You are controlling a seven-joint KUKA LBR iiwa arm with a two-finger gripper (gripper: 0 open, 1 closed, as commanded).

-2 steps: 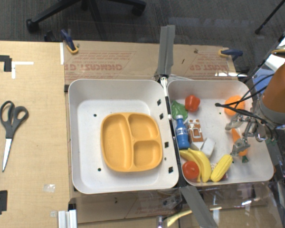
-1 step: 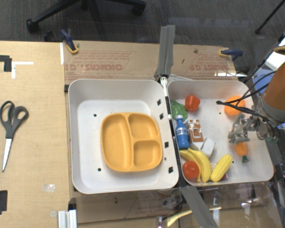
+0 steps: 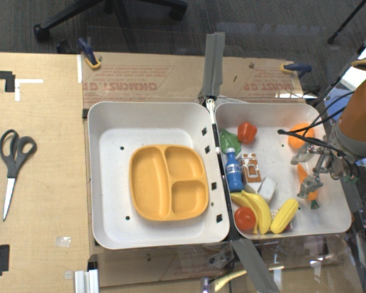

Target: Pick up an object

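Observation:
The right bin (image 3: 329,224) holds several toy foods: a red pepper (image 3: 247,132), a green item (image 3: 228,143), a blue bottle (image 3: 233,171), a brown box (image 3: 251,167), a white block (image 3: 266,189), bananas (image 3: 256,206), a red tomato (image 3: 244,218), a yellow corn cob (image 3: 284,215) and an orange (image 3: 301,135). My gripper (image 3: 304,173) hangs low at the bin's right side, open, its fingers either side of a small orange piece (image 3: 312,194) that it partly hides. I cannot tell whether they touch it.
The left bin (image 3: 104,163) holds a yellow divided plate (image 3: 169,182). Scissors (image 3: 12,163) lie on the bench at far left. Black cables (image 3: 305,138) trail from the arm across the orange. The bin's right wall stands close beside the gripper.

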